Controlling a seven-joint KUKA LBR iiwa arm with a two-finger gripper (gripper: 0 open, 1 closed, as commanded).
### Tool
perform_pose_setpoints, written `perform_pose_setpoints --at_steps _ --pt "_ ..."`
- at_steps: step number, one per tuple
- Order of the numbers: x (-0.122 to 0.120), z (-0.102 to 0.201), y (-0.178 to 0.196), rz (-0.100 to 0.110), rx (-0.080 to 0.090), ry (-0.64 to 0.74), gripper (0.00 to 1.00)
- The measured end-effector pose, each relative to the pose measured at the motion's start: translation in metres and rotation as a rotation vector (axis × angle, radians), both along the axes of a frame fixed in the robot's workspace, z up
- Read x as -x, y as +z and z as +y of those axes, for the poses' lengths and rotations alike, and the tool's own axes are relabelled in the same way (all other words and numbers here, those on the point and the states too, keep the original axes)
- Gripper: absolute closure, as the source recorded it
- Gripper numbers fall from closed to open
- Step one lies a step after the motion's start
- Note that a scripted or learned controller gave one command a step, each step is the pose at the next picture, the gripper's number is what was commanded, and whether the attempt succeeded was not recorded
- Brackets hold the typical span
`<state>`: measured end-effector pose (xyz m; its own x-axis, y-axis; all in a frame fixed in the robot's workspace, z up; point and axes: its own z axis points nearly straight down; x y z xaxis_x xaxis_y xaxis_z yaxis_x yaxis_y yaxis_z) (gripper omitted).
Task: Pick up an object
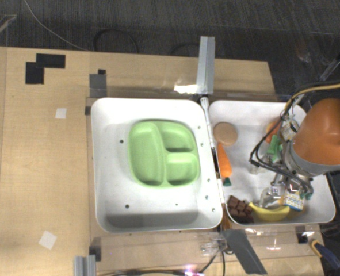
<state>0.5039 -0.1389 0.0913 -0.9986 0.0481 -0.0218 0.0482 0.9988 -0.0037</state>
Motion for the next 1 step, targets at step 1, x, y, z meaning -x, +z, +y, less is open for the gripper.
perform_pose_setpoints --at_steps 1 --pt "-0.0756 0.0075 -0.0014 0.007 -0.001 0.118 0.00"
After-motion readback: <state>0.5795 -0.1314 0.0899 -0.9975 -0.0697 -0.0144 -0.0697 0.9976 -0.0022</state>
